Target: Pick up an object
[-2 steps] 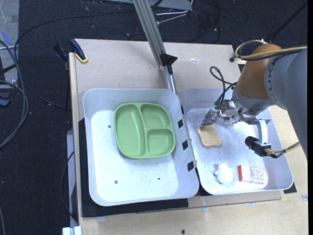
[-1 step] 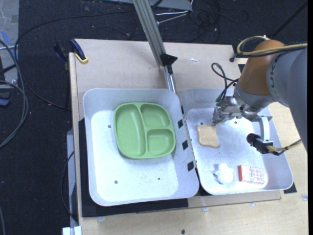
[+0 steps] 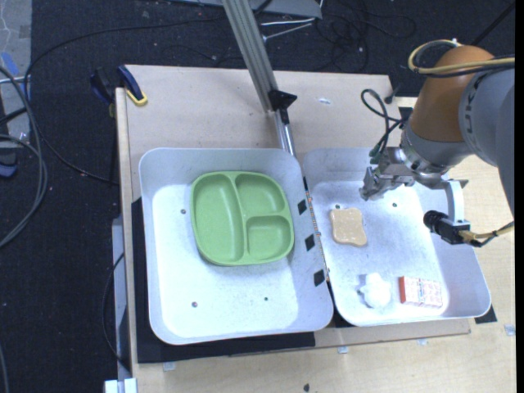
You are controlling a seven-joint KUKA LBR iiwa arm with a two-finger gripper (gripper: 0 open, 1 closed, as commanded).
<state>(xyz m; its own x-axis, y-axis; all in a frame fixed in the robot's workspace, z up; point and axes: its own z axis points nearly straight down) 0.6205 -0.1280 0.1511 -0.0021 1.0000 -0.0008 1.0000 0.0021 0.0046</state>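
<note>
While its grip cannot be told, claw (image 3: 370, 188) hangs above toast (image 3: 349, 227).

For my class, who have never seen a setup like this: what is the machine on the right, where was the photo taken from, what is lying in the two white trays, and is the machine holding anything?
The photo comes from one fixed camera above the bench, looking down at a slant. The grey and orange machine is a robot arm reaching in from the right. At its tip is a gripper, hanging over the far end of the right bin. Nothing is seen between its fingers, so it holds nothing. In that bin lie a slice of toast, a white lump and a small red and white box. The left bin holds a green divided plate.
</note>
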